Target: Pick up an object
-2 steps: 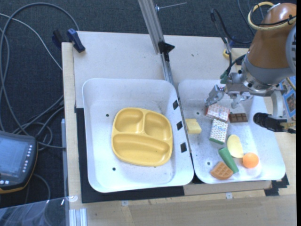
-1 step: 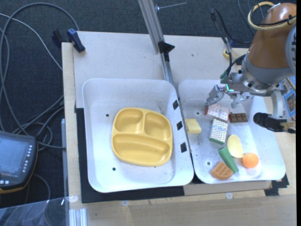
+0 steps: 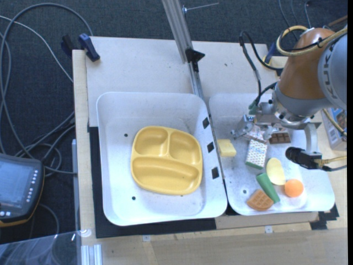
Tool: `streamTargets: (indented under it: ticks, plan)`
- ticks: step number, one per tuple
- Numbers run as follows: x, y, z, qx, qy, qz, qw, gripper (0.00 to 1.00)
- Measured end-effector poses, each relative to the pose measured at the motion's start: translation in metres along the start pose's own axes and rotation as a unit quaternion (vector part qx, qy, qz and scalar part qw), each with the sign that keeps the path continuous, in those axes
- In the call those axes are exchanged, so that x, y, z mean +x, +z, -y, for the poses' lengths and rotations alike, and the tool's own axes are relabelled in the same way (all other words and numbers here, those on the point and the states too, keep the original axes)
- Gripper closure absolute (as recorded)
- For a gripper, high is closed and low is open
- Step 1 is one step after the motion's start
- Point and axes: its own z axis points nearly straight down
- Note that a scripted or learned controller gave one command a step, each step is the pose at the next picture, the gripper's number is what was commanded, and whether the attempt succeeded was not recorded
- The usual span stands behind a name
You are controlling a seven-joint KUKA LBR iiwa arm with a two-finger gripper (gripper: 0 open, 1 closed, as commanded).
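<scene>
- While reaching in from the right, holds the gripper (image 3: 256, 127) low over the far part of the right bin (image 3: 325, 195), on a grey arm (image 3: 306, 73) with an orange band.
- Cannot tell whether parted or closed: metal parts blur together there against the white bin floor.
- Nothing seen clamped in it.
- Just near of the gripper, a checkered white-and-green packet (image 3: 256, 153), flat on the bin floor; touching or just apart, cannot tell.
- Just right of the gripper, a small brown bar (image 3: 280, 138), partly under the wrist.
- Left of the packet, close to the bin's left wall, a pale yellow block (image 3: 226, 148), well clear of the gripper.
- Nearer still, clustered at the near right: a pale yellow oval piece (image 3: 275, 171), a green stick (image 3: 268, 188) beneath it, an orange ball (image 3: 294, 188) to its right, and an orange waffle-like wedge (image 3: 260, 200) closest to the near rim.
- Right of the packet, a black lumpy part (image 3: 300, 157) with a cable; hard to say whether loose or part of the rig.
- In the left bin (image 3: 110, 126), a yellow divided plate (image 3: 165, 160), sitting roughly centred.
- Between the bins at the far side, a slanted metal pole (image 3: 175, 15).
- On the bench's far left corner, a blue clamp (image 3: 88, 46).
- Off the bench to the left, a handheld screen (image 3: 16, 189) and looping cables (image 3: 33, 93) on the dark floor.
</scene>
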Motion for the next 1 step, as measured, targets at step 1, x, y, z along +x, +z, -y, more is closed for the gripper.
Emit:
streamTargets:
  ticks: [1]
  plan:
    - [0.0100,0.0512,-0.0030,-0.001,-0.001,0.000,1.0000,0.00]
